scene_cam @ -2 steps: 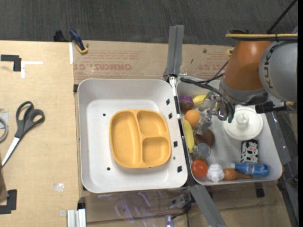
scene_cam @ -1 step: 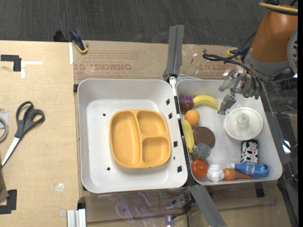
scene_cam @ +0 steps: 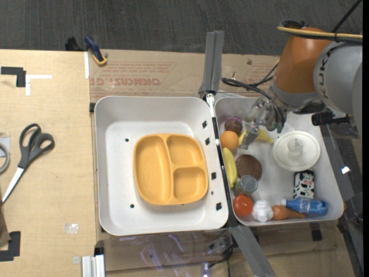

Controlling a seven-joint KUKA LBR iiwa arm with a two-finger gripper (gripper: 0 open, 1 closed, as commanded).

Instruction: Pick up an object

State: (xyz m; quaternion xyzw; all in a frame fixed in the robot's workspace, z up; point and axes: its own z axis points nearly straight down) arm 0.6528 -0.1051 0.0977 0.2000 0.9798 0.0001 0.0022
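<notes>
In right bin (scene_cam: 331,172), banana (scene_cam: 230,166) lengthwise, near-vertical

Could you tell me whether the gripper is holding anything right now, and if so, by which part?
Cannot be told: the gripper hangs over the right bin near the orange.

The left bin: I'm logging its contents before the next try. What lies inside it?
Inside the left bin lies one yellow tray with three compartments, all bare. Whatever might sit under the tray is covered.
</notes>
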